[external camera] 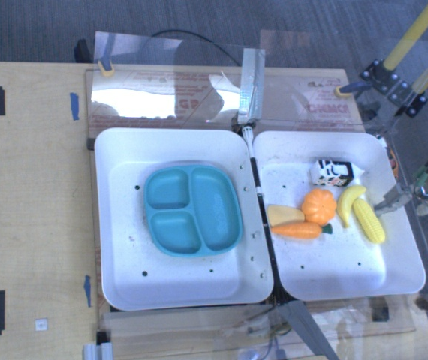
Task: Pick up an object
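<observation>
Gripper point(399, 196) at the right bin's point(402, 272) right edge, perhaps touching the corn cob point(369, 220); its grasp I cannot tell

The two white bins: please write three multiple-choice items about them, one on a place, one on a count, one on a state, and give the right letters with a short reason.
1. Where does the blue divided plate lie?
A. in the left bin
B. in the right bin
C. on the wooden bench

2. How many compartments does the plate have?
A. two
B. three
C. five

3. How does the carrot lie in the right bin?
A. standing upright
B. flat, beside the orange pumpkin
C. hanging over the rim

Answers:
1 A: the plate sits in the middle of the left bin.
2 B: two small sections at its left and one long section at its right.
3 B: it lies flat, just below the pumpkin.
</observation>
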`<action>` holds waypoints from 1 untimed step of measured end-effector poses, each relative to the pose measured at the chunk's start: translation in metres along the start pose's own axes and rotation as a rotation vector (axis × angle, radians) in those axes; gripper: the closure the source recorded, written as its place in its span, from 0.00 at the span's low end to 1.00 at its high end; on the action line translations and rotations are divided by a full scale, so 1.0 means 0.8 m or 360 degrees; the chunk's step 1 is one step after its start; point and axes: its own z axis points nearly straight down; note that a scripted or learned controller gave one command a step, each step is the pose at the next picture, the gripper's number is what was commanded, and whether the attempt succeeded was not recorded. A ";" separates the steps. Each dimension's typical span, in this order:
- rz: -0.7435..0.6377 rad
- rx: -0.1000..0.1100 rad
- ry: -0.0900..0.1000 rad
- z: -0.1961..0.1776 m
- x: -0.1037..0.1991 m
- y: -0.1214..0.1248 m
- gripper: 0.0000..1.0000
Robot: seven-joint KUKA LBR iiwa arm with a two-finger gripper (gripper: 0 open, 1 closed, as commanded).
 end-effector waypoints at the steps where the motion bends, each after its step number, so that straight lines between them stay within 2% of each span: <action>1: 0.0210 0.0003 0.0001 0.067 0.009 -0.018 0.00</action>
